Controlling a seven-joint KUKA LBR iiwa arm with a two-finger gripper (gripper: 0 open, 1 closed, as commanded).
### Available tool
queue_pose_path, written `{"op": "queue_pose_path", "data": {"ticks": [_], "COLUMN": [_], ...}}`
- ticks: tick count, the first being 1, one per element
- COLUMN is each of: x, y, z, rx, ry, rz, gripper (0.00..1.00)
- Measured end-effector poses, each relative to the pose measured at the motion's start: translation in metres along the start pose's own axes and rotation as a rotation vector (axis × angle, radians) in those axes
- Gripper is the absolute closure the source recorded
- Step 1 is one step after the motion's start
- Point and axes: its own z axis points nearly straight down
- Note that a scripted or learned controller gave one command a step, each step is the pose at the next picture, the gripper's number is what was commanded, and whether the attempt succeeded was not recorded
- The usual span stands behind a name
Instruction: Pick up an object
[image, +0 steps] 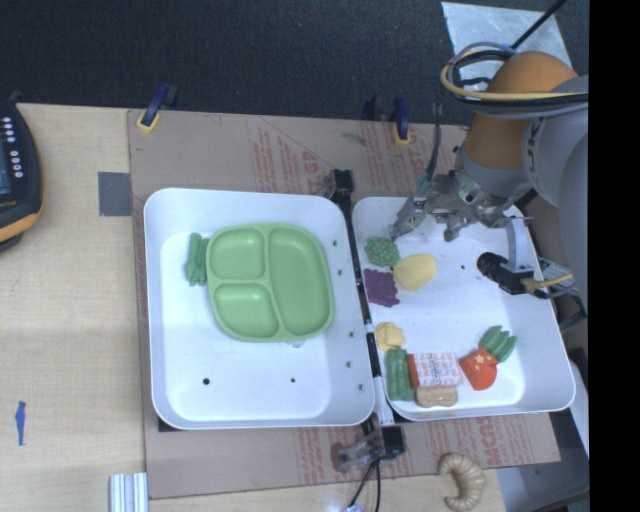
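A pale wooden table (70, 330) carried a brown cardboard sheet (240, 150) under both bins. The tool (430, 222) hung spread wide, holding nothing, above the right white bin (540, 340), near a yellow lemon-shaped toy (414, 270).

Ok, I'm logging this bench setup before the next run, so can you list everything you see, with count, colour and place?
Shallow white bins: 2, white, side by side, left and right.
Divided plastic plate: 1, light green, in left bin.
Green leafy toy: 1, green, left of the plate.
Broccoli-like toy: 1, green, right bin, upper left.
Lemon-shaped toy: 1, yellow, beside it.
Purple grape-like toy: 1, purple, below the broccoli.
Small yellow toy: 1, yellow, left edge.
Red-and-white packet: 1, near front.
Red strawberry-like toy: 1, red, front right.
Tan croissant-shaped toy: 1, on bench, below the bins.
Blue clamps: 2, far edge.
Arm: 1, grey and orange, upper right.
Gripper: 1, over right bin's far end.
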Motion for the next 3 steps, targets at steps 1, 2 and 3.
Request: {"op": "queue_pose_path", "data": {"ticks": [1, 2, 3], "x": [0.014, 0.013, 0.0118], "y": [0.0004, 0.001, 0.0011], "z": [0.0438, 0.0405, 0.0407], "rx": [-0.001, -0.004, -0.005], "ry": [-0.002, -0.003, -0.002], "rz": [0.005, 0.007, 0.007], "gripper": [0.0, 0.0, 0.0]}}
